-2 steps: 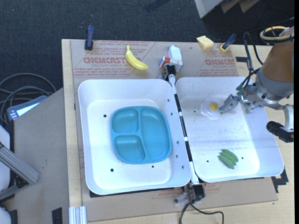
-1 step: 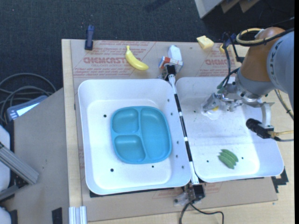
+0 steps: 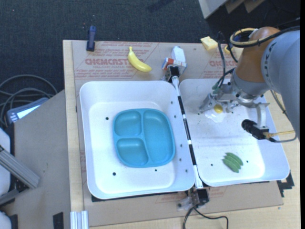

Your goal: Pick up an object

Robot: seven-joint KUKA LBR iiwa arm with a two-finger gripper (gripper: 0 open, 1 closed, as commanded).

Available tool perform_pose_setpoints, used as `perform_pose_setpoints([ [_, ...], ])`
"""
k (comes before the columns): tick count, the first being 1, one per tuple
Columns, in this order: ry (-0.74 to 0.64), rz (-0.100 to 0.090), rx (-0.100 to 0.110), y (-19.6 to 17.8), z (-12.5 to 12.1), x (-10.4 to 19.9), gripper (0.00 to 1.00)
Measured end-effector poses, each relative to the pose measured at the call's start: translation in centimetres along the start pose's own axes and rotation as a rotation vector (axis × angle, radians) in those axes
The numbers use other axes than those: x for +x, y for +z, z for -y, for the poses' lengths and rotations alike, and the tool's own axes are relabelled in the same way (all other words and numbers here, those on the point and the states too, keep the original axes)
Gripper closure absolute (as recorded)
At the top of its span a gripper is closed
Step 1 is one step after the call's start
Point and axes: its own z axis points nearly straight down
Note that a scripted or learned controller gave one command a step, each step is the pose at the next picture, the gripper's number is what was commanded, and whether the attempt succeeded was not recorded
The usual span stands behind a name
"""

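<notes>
Gripper [image 3: 217, 108] of the grey robot arm [image 3: 281, 56], which has an orange band above the wrist, reaches down into the far part of the right-hand shallow white plastic bin [image 3: 271, 168], its metal parts gathered over a small yellow object [image 3: 218, 109] lying on the bin floor; whether the pincer is open or closed, or has any hold on that object, cannot be told from this angle. Nearer the camera in the same bin lies a small green pod-shaped toy vegetable [image 3: 233, 161], well apart from the arm. In the left-hand white bin [image 3: 95, 104], a turquoise plastic plate [image 3: 143, 137] with three compartments sits flat near the centre. Beyond the bins, on the far strip of the printed cardboard-topped bench [image 3: 114, 58], rest a yellow toy banana [image 3: 137, 61], a small dark blue object [image 3: 91, 37] at the far left corner, and a pale yellow block [image 3: 208, 43] further right.
</notes>
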Motion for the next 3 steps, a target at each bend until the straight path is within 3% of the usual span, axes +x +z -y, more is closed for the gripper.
perform_pose_setpoints([
  [1, 0.000, 0.001, 0.000, 0.6, -3.8, -0.8, 0.00],
  [2, 0.000, -0.001, 0.004, 0.6, -1.6, 0.7, 0.00],
  [3, 0.000, 0.002, 0.000, -0.5, -1.8, 0.6, 1.00],
])
